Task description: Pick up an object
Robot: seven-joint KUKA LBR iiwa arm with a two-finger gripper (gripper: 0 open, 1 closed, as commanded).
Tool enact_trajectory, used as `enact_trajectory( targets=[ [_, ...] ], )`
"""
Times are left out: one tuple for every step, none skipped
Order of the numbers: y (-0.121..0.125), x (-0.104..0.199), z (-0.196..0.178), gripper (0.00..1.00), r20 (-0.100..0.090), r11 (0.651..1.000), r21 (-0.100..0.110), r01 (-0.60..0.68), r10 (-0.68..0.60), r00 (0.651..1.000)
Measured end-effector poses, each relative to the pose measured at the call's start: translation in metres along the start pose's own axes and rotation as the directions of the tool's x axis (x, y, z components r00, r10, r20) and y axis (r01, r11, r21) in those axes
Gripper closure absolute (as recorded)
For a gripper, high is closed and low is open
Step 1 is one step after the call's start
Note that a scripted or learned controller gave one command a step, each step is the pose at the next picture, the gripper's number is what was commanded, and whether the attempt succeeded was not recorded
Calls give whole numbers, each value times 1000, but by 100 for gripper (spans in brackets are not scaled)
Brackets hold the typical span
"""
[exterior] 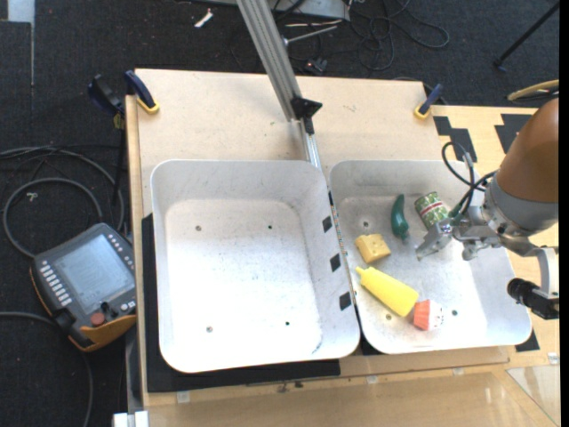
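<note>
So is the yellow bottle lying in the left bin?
No, the yellow bottle lies in the right bin, near its left wall, beside a yellow block.

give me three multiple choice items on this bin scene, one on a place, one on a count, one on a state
1. Which white bin holds the objects?
A. left
B. right
C. both

2. How many objects lie in it?
A. two
B. five
C. eight

3. How does the yellow plastic bottle sit?
A. upright
B. on its side
C. held by the gripper

Key: 1 B, all objects lie right of the divide. 2 B, bottle, yellow cheese wedge, dark green pepper, green-striped can, red-and-white block. 3 B, it lies flat on the bin floor.
</note>
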State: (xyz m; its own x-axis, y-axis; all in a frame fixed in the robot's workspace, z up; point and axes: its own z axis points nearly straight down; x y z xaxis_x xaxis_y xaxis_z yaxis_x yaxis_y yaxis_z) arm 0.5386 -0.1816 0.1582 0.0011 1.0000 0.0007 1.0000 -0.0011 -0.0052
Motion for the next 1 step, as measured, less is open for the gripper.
enact_trajectory(
  targets=[
    [0, 11, 57, 0, -1, 1000, 1, 1, -1, 1000]
  ],
)
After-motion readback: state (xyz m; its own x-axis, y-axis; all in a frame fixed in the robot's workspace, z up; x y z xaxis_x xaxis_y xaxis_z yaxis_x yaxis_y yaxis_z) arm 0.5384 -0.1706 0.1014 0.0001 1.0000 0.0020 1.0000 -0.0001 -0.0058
